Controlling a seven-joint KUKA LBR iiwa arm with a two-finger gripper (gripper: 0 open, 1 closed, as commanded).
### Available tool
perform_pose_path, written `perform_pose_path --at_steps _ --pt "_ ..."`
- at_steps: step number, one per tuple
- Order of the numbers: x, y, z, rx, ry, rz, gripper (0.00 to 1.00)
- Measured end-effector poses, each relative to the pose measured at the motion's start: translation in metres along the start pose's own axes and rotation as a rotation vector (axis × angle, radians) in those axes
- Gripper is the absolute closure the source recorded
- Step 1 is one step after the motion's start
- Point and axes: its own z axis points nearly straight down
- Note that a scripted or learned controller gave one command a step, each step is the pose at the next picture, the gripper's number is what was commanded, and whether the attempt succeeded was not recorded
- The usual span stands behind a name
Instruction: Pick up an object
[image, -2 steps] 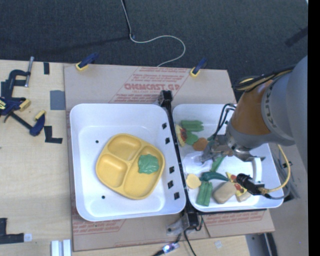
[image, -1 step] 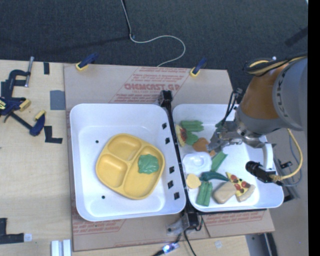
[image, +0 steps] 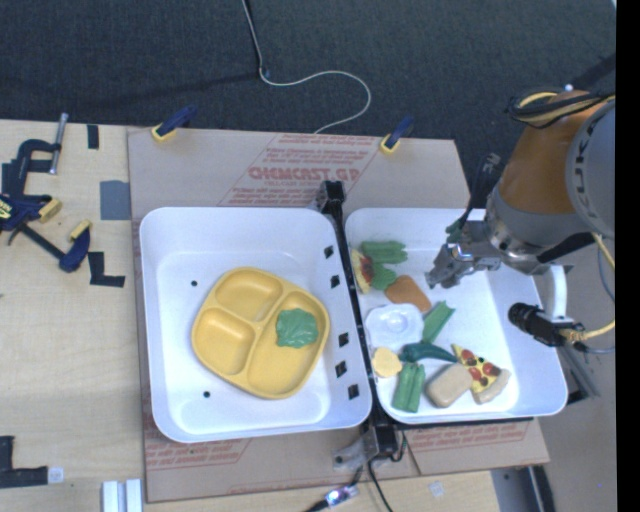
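Note:
The right bin (image: 540, 400) holds several toy foods: a green pea pod (image: 383, 251), an orange piece (image: 408, 291), a white fried egg (image: 392, 323), a green pepper (image: 427, 352), a green bean (image: 408, 386), a pizza slice (image: 480, 370), a tan bread piece (image: 447, 385) and a yellow round (image: 386, 362). My gripper (image: 446, 270) hangs over the upper middle of this bin, just right of the orange piece, fingers pointing down-left. Nothing shows between its fingers.
The left bin (image: 165, 300) holds a yellow divided plate (image: 235, 335) with a green leafy piece (image: 297, 328) in one compartment. Black clips line the divider (image: 345, 300) between the bins. Clamps lie on the bench at far left (image: 35, 205). A cable (image: 320, 80) runs behind.

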Motion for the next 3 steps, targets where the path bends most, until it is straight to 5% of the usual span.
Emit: perform_pose_path --at_steps 1,3 --pt "0.001 0.0 -0.028 0.001 0.0 0.0 1.0" --pt "0.086 -0.054 -0.035 0.005 0.0 0.0 1.0"
